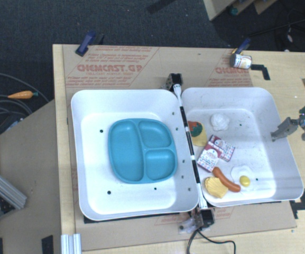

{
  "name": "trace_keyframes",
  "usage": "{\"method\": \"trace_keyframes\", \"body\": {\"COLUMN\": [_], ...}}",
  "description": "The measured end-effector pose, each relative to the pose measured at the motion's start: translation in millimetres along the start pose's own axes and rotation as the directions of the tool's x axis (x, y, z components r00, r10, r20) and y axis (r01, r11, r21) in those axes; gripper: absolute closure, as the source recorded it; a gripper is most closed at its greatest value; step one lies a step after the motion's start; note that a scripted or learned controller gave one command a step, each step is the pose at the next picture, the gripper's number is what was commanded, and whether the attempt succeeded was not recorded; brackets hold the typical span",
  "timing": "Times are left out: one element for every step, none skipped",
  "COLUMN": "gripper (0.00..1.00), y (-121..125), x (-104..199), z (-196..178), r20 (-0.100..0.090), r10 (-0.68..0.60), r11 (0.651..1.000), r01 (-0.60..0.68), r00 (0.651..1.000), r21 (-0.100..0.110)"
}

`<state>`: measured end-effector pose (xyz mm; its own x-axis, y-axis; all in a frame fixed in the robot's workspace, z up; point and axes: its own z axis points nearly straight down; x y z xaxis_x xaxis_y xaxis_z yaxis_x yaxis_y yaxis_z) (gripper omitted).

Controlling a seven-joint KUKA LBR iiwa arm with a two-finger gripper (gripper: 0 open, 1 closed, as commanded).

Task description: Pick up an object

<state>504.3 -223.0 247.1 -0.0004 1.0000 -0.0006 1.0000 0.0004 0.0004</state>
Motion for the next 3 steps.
{"method": "trace_keyframes", "body": {"gripper": [0.00, 0.00, 0.00], "y": [-26.7, 31.2, 88.5], "x": [3.2, 43.2, 131.7], "z": [134.1, 162.7, 162.4], "r20": [-0.003, -0.001, -0.002], "r10": [0.001, -0.001, -0.001], "r11": [1.000, 1.000, 1.000], "r01": [-0.001, 0.001, 0.001], "r00": [1.000, 1.000, 1.000], "r21": [0.005, -0.001, 0.000]}}
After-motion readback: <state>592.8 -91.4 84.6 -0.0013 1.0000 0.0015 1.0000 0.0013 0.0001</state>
